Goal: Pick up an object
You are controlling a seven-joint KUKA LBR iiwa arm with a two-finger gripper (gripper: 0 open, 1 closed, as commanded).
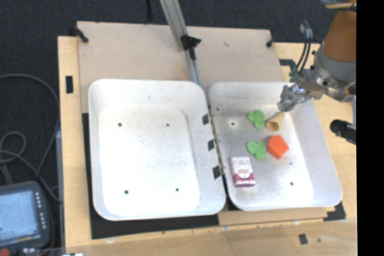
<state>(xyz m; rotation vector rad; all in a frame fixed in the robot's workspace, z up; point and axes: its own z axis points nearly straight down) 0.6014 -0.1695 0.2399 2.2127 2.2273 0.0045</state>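
Over the right bin, the gripper hovers near a tan cone-like piece (whether it stands open or closed I cannot tell). Approach seems underway; next it must descend squarely onto the piece.

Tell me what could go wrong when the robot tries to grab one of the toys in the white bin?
The gripper sits above the right bin, near a small tan piece that lies right beside a green piece. It might nudge both and grab neither. The orange block touches another green piece, so pinching one could push the other. The tan piece looks small and might slip away.
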